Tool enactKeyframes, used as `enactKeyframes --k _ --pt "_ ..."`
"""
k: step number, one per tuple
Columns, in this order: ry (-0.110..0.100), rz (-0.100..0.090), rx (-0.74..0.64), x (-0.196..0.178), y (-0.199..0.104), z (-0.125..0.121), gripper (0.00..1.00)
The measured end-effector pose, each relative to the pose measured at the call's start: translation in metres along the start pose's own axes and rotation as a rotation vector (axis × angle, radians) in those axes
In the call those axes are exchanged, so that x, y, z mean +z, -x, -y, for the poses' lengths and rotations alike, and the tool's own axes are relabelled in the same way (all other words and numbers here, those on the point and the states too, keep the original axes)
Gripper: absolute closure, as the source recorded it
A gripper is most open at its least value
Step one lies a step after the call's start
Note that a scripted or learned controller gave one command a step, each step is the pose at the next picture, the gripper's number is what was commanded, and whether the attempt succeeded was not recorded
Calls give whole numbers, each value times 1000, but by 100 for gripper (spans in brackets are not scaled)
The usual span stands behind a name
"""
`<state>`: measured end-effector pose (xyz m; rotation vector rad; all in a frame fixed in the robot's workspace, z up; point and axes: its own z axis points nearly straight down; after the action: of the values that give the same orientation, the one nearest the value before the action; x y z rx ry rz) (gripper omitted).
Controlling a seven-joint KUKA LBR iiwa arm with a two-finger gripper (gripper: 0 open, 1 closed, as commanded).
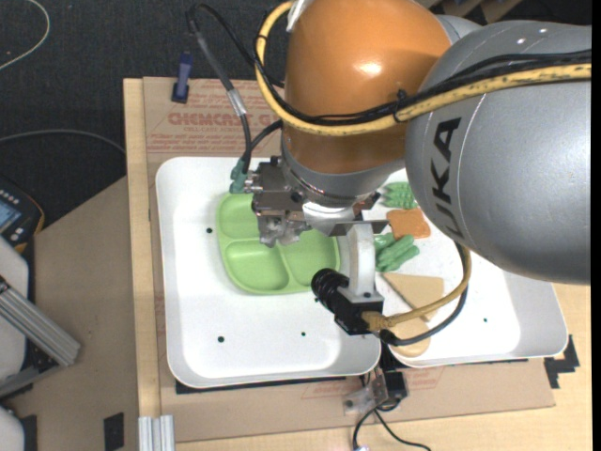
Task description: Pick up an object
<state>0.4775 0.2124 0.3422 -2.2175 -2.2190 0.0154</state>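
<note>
Green divided tray lies flat, long axis running diagonally

Dark carpeted floor around bench. Thin pale cable loops across it at upper left. Brown cardboard sheet with red print covers benchtop. Grey metal rail lies at left edge.
</note>
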Motion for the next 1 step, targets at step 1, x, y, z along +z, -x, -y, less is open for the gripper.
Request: enactKeyframes --k 1 --pt "21 -6 8 -90 75 -5 100"
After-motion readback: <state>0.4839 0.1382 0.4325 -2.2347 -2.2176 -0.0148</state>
